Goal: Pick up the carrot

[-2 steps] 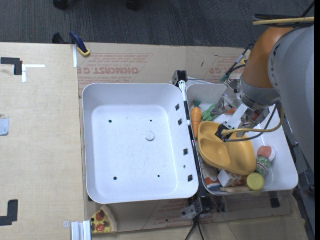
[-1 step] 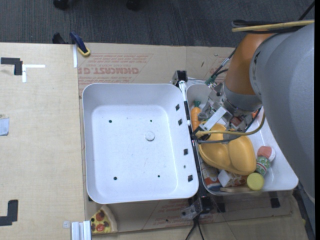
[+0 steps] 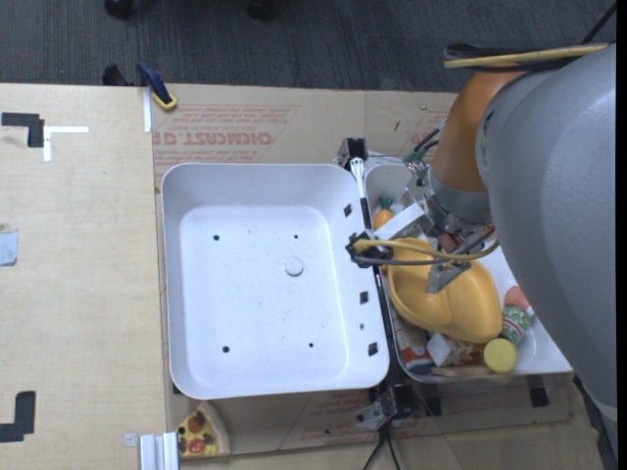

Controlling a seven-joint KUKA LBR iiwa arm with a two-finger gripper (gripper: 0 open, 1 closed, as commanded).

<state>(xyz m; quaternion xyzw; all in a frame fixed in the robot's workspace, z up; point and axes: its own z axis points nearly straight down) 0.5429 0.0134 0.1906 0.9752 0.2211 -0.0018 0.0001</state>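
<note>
Now, front edge: a pizza-slice toy (image 3: 200,433) lies on the surface just in front of the left bin (image 3: 186,292), outside both bins and of no use to the task.
Right bin, near end: the right bin (image 3: 416,373) is crowded; a bottle with a yellow-green cap (image 3: 501,354) and some flat packets lie at its near end.
Right bin, middle: a big rounded yellow toy (image 3: 456,306) takes up most of the bin.
Gripper: the gripper (image 3: 443,270) is low over the far end of the yellow toy, under the grey arm (image 3: 558,213).
Jaws: I cannot tell whether they are wide, narrow or holding anything.
Carrot: the small orange piece (image 3: 384,218) against the right bin's left wall, towards its far end, looks to be the carrot; it is small and partly hidden, so this is a judgement.
Gap: the carrot sits near the gripper, to the picture's left and a little farther back.
Step in hand: reaching the carrot, which looks ungrasped.
Doing it well: shift towards the left wall and farther back, clear the yellow toy, come down with the jaws running along the wall, and close on the orange piece alone.
Risk: the wall may block one jaw, and the yellow toy may get nudged or grabbed instead.
</note>
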